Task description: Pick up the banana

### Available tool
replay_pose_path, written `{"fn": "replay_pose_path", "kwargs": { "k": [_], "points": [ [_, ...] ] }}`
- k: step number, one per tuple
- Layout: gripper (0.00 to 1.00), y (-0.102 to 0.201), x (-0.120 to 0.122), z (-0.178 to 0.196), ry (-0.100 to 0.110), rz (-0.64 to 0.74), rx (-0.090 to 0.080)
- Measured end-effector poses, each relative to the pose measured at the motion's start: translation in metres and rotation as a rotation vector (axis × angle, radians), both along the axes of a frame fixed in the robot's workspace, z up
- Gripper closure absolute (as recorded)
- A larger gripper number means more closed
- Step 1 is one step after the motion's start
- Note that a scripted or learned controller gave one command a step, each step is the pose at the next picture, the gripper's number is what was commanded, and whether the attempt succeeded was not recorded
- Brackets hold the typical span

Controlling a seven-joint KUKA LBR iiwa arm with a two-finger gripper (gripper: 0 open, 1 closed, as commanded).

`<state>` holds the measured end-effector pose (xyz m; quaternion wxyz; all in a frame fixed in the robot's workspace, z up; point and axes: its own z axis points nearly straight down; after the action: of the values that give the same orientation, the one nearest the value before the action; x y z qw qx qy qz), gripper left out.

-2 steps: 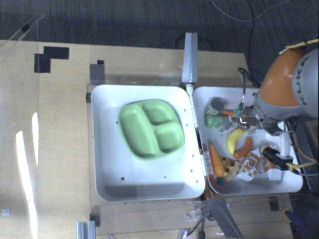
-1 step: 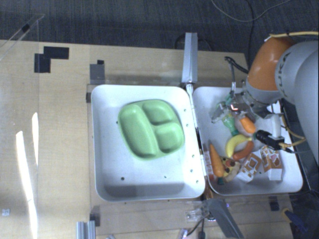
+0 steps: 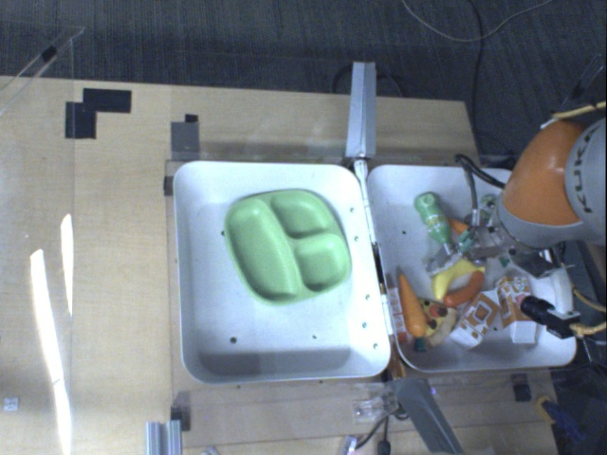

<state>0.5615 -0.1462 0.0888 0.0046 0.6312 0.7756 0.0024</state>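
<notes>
The yellow banana lies in the right bin, amid a pile of small items near the bin's middle. My gripper hangs right over the banana's upper end, reaching in from the right under the arm's orange band. The gripper's body hides part of the pile beneath it. I cannot make out whether the banana is between the gripper's tips or just below them.
A green bottle lies just left of the gripper. An orange carrot, a red-orange piece and a printed carton crowd the banana's near side. The left bin holds a green divided tray.
</notes>
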Motion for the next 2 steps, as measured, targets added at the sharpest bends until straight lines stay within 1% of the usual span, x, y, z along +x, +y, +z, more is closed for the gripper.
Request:
{"fn": "replay_pose_path", "kwargs": {
  "k": [1, 2],
  "points": [
    [0.00, 0.021, 0.030, 0.000, -0.002, 0.180, -0.001],
    [0.00, 0.043, -0.009, 0.001, -0.006, 0.262, -0.004]
  ]
}}
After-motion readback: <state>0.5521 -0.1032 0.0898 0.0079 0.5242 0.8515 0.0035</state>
